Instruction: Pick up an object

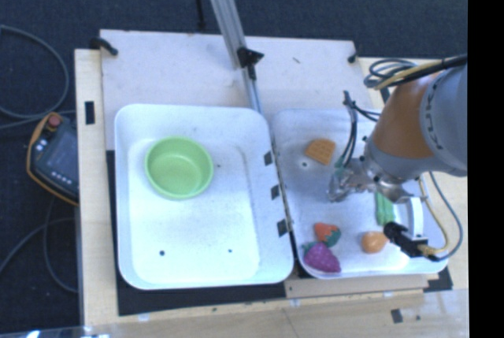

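In the right bin lie an orange-brown waffle-like piece, a red strawberry with a green top, a purple grape bunch, an orange ball and a green object partly hidden by the arm. My gripper hangs over the middle of the right bin, below the waffle piece and above the strawberry. Nothing shows between its fingers.
A light green bowl sits in the left bin toward its upper left. A slanted metal pole rises from the back of the bench. The arm's grey body with the orange band covers the right bin's right side.
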Available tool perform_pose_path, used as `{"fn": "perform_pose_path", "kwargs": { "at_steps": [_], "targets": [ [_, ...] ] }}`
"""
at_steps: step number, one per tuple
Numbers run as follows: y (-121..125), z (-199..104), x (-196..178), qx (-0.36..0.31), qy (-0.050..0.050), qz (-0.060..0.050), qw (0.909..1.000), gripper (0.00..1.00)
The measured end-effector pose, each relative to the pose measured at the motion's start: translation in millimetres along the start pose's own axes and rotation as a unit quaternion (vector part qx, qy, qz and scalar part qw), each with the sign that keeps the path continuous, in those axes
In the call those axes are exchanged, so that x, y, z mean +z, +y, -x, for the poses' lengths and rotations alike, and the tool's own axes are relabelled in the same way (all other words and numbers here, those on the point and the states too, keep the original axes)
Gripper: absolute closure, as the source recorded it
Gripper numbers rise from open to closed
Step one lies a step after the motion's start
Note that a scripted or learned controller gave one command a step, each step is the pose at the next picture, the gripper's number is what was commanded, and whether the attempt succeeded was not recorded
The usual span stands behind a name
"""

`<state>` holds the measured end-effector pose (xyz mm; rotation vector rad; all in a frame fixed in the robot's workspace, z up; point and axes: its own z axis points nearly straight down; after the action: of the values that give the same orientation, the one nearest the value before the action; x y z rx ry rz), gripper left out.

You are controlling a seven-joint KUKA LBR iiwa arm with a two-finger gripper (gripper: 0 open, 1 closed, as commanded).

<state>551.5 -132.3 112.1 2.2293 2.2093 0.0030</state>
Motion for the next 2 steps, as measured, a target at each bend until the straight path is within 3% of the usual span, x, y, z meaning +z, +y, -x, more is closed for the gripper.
{"fn": "perform_pose_path", "kwargs": {
  "at_steps": [2],
  "targets": [
    [4.8,-3.3,-110.4,-0.006,-0.001,0.003,1.0,1.0]
  ]
}}
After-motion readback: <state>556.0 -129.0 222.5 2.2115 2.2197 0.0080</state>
